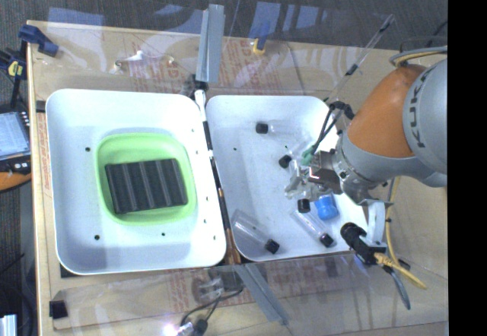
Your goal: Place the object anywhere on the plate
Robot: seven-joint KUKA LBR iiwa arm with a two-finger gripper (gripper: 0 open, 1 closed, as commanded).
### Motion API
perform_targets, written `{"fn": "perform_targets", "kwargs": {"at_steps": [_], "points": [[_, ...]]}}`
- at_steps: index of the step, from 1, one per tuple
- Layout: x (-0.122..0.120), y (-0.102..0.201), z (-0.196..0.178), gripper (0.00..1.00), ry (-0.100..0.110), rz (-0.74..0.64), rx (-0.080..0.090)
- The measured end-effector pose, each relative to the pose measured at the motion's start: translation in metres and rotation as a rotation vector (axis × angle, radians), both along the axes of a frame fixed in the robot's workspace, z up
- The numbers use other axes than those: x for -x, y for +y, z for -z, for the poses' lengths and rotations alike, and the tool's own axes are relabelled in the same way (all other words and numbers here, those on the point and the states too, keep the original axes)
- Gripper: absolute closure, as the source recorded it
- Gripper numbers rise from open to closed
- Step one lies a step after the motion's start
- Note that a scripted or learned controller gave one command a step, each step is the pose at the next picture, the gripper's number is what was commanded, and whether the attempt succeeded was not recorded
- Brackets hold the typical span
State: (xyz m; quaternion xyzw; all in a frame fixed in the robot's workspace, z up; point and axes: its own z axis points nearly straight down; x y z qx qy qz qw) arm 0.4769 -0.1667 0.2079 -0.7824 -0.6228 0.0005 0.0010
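Reaching in from the right, the grey and orange arm (396, 129) hides part of the right white bin (251, 110). The green square plate (106, 156) sits in the left bin. Beside the gripper (304, 179) lies the small blue object (326, 207).

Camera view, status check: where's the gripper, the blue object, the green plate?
Gripper low in right white bin, above small blue object. Blue object on bin floor. Green square plate in left white bin, dark ribbed insert on it.
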Motion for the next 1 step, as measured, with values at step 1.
{"fn": "perform_targets", "kwargs": {"at_steps": [1], "points": [[0.0000,0.0000,0.0000,0.00,0.000,0.000,0.000]]}}
